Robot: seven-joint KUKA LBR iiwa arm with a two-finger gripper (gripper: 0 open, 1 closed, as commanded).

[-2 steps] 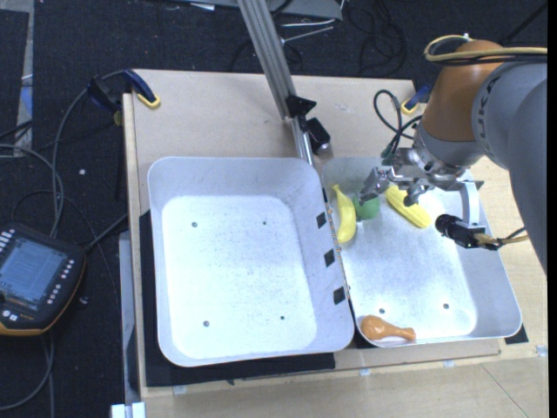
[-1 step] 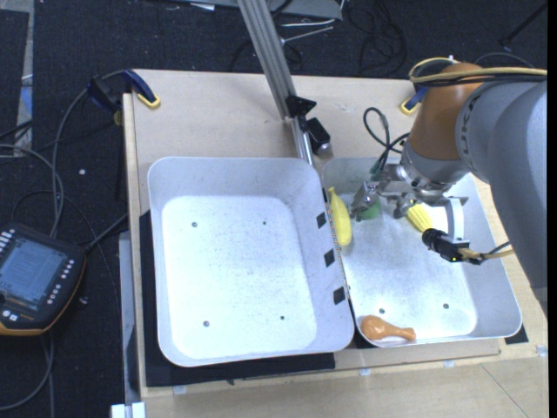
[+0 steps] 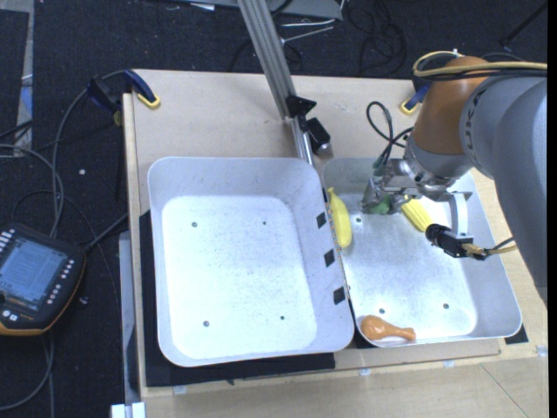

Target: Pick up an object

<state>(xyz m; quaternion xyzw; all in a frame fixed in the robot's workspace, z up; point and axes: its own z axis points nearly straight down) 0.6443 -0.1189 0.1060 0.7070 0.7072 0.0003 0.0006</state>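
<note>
Fingers of the gripper (image 3: 379, 197) were down near the floor of the right bin (image 3: 512, 319), at its far end; whether they were open or closed could not be told. A small green thing (image 3: 375, 205) sat right at them, not clearly held. A yellow ridged piece (image 3: 416, 215) lay just beside. A yellow banana shape (image 3: 341, 221) rested against the bin's left wall, and an orange object (image 3: 388, 328) lay near the front edge. The grasp seemed to be under way; next would come a firm close and a straight lift.
</note>
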